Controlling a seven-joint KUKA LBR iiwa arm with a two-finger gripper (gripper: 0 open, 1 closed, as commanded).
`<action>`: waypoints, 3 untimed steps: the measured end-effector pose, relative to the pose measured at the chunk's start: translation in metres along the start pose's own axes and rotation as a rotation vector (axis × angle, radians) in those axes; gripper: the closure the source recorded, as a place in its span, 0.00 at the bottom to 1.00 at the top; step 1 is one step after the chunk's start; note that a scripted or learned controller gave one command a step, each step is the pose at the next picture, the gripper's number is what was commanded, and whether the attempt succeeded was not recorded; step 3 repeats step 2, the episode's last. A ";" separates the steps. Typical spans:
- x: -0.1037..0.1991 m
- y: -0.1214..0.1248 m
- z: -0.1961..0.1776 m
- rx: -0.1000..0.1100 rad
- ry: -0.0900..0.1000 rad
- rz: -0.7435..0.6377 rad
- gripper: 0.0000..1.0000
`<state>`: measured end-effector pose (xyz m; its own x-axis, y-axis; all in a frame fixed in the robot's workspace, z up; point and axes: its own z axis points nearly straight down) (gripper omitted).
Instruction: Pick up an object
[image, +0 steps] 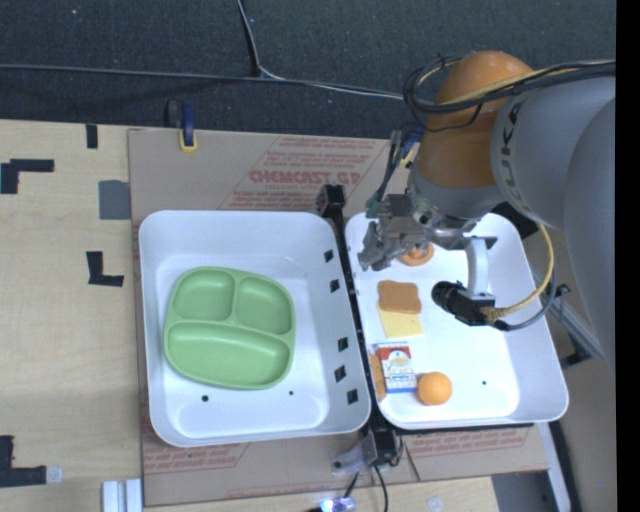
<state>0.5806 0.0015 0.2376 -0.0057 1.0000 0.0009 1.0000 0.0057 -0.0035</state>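
Note:
In the right bin (520, 395) lie a brown toast slice (398, 296), a yellow cheese slice (403, 324) just below it, a small red and white box (397, 367) and an orange ball (434, 388). A small orange and white piece (418, 254) peeks out under the wrist at the bin's back. My gripper (385, 245) hangs over the back left part of the right bin, just above the toast slice. I see nothing between its fingers.
The left bin (240, 410) holds a green divided plate (230, 326). A black clip strip (342, 300) runs between the two bins. A black cable end (462, 303) hangs from the arm over the right bin's middle. Brown cardboard (290, 170) lies under both bins.

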 end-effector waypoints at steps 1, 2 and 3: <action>0.051 0.001 -0.005 -0.002 0.000 -0.001 1.00; 0.098 -0.009 -0.004 -0.001 0.000 -0.001 1.00; 0.098 -0.009 -0.004 -0.001 0.000 -0.001 1.00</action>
